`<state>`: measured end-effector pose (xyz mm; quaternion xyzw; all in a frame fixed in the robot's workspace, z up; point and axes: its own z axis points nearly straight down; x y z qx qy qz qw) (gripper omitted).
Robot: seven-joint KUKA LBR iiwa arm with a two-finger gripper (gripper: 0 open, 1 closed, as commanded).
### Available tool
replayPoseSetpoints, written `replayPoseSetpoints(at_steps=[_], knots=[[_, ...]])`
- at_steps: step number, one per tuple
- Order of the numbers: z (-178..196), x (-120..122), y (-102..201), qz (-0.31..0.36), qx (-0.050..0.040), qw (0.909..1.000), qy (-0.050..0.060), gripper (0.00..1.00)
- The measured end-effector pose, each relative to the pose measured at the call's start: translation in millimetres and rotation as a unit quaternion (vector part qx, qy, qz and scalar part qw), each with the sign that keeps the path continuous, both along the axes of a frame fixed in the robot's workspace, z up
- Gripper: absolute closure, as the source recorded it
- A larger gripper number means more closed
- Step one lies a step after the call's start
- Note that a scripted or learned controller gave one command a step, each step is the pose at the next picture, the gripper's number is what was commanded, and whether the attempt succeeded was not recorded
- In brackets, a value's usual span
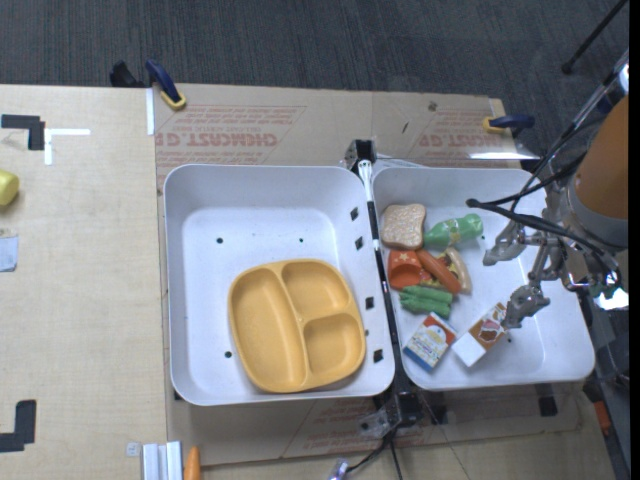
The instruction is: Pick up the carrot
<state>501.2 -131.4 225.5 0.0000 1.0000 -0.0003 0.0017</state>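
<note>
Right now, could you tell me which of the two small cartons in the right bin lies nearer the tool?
The red-and-white carton, right beside the tool; the blue-and-yellow carton lies farther left, toward the divider.

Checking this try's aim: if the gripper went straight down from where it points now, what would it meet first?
Probably the small red-and-white carton just under the gripper, not the carrot, which lies farther left among the other food; depth is unclear from this slant.

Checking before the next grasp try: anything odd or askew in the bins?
Nothing damaged or spilled. The right bin holds a loose pile: carrot lying across the green bean pods. The gripper sits right of the pile, off the carrot. The yellow divided plate sits slightly skewed.
</note>
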Motion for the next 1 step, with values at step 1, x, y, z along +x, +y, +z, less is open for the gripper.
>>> replayPoseSetpoints(at_steps=[1], knots=[[-122.0, -21.4, 39.7, -0.102, 0.0008, 0.9948, 0.001, 0.0]])
